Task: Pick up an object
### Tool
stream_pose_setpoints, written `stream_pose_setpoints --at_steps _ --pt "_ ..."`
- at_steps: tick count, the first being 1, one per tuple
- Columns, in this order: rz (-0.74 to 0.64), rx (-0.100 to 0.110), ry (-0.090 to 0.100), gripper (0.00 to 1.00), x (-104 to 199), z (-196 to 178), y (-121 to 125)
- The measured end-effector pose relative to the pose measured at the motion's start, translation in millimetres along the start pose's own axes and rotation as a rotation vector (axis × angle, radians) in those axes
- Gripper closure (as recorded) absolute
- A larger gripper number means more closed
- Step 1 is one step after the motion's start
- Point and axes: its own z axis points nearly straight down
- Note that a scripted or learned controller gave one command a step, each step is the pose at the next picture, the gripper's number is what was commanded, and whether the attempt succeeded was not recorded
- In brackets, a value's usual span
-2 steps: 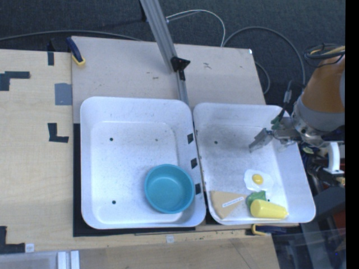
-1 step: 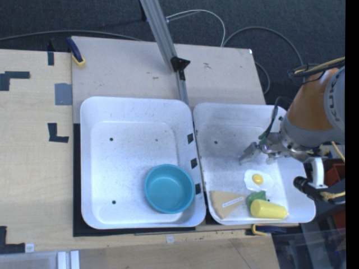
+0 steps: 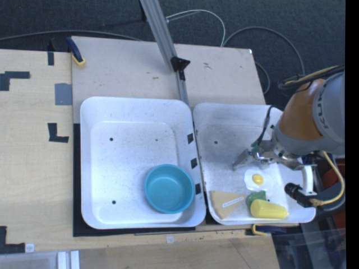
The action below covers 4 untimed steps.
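Observation:
My gripper (image 3: 245, 159) hangs over the middle of the right bin (image 3: 224, 122), reaching in from the right, with the grey arm and its orange band behind it. Just below and to its right lies a toy fried egg (image 3: 256, 179), white with a yellow yolk. Nearer the bin's front edge sit a pale yellow cheese wedge (image 3: 226, 202) and a yellow vegetable with a green end (image 3: 266, 208). None of these is seen in the gripper. A blue bowl (image 3: 169, 188) stands upright in the front right corner of the left bin (image 3: 112, 128).
A slanted metal pole (image 3: 162, 29) with a black clamp runs from the top of the view down to the wall between the bins. Cables trail on the dark floor behind the bench. A black and yellow cable fitting (image 3: 303, 198) hangs off the arm beside the right bin's edge.

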Motion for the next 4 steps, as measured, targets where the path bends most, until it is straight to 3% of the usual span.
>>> stream_pose_setpoints --at_steps 1,3,4 --pt "-0.001 0.001 0.003 1.0 0.7 -11.7 0.3" --pt "0.001 -0.005 0.001 1.0 -6.6 -117.0 -1.3" --pt "0.0 0.0 0.003 1.0 -6.1 -119.3 -1.2"
